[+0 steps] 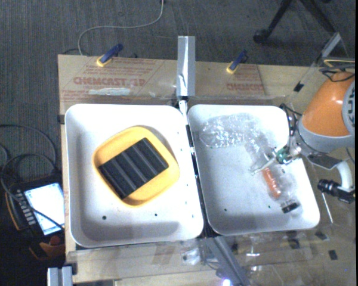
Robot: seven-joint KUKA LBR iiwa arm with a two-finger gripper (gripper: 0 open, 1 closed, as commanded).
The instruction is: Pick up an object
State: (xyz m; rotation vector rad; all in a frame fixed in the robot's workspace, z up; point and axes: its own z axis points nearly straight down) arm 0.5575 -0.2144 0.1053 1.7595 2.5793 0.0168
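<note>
Our gripper (280, 155) hovers over the clear plastic bottle with black cap (277, 185) in the right white bin (227, 216); grip unclear, nothing visibly lifted.

A tray (137, 165) lies in the left bin (77, 159); a bottle (274, 182) lies in the right bin (227, 189).

A flat brown wooden bench (161, 73) holds two shallow white plastic bins, left (77, 219) and right (235, 219), touching side by side.
</note>
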